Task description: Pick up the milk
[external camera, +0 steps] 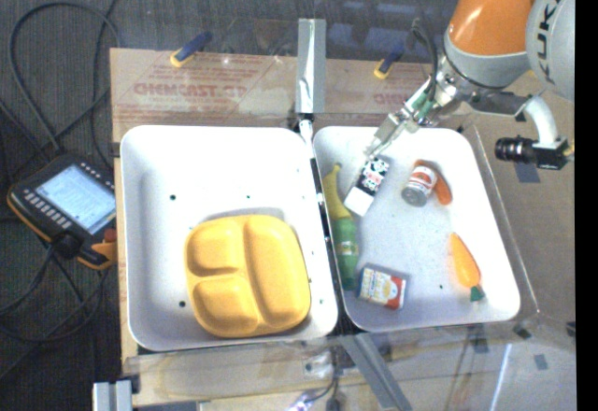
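Closest to the lens, a yellow divided tray [248,275] sits alone in the left bin [159,166]. Both white bins rest on a brown board [187,92] with two blue-and-yellow clamps, over dark carpet with black cables and a pendant [65,204] at left. Right bin [495,241] count: one milk carton [367,185], one can [420,183], one green bottle [347,248], one banana [333,194], one red box [382,287], two carrots. The gripper [377,155] angles down with its fingertips right at the milk's top; can't tell if the jaws are spread or pinching it.
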Controlling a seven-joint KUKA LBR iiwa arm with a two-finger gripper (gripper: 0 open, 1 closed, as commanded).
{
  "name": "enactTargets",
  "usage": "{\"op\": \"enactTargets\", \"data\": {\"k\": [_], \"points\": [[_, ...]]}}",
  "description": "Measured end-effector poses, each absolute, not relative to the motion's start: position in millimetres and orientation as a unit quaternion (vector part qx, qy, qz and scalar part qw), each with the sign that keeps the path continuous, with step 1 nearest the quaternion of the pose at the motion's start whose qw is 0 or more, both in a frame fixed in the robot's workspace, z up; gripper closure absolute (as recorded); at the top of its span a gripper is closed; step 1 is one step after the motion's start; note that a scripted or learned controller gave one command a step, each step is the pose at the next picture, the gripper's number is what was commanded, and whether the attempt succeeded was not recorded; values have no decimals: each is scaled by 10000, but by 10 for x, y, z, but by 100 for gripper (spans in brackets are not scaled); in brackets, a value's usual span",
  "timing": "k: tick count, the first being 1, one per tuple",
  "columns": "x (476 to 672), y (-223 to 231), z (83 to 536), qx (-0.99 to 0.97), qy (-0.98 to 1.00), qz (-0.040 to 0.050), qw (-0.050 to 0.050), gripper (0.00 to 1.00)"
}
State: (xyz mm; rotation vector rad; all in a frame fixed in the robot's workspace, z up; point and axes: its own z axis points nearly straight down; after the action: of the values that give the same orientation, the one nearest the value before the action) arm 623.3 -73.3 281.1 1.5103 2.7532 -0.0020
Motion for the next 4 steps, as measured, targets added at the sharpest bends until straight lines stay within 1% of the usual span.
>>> {"op": "enactTargets", "data": {"k": [1,2,3,4], "points": [[6353,-1021,1867,4883,8727,-17,3,0],[6489,-1025,1470,4833,8754,-19,2,0],[6225,-1064,1021,5620,8271,17,87,0],[6230,-1070,1113,5621,8270,17,100,100]]}}
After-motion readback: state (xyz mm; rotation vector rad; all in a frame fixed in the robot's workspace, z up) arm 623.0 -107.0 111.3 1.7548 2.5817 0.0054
